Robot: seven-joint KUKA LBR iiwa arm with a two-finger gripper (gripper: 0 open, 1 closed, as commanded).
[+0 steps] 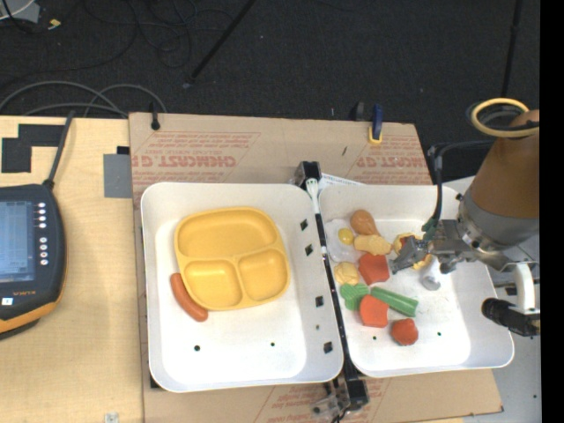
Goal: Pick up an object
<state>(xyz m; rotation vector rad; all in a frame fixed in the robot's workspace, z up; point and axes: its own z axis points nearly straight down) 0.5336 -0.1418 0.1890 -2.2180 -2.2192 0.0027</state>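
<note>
Gripper (412, 256) of the grey arm with the orange band sits low in the right white shallow bin (476, 351), right of frame centre, beside a small yellow toy piece (407, 243); whether its jaws are apart or together cannot be told. Candidate objects lie just left and below: red block (374, 269), green elongated toy vegetable (394, 302), tan rounded toy (363, 222). For a sound pick, centre on one separated item, close fully, then lift straight up clear of the neighbouring pieces.
</note>
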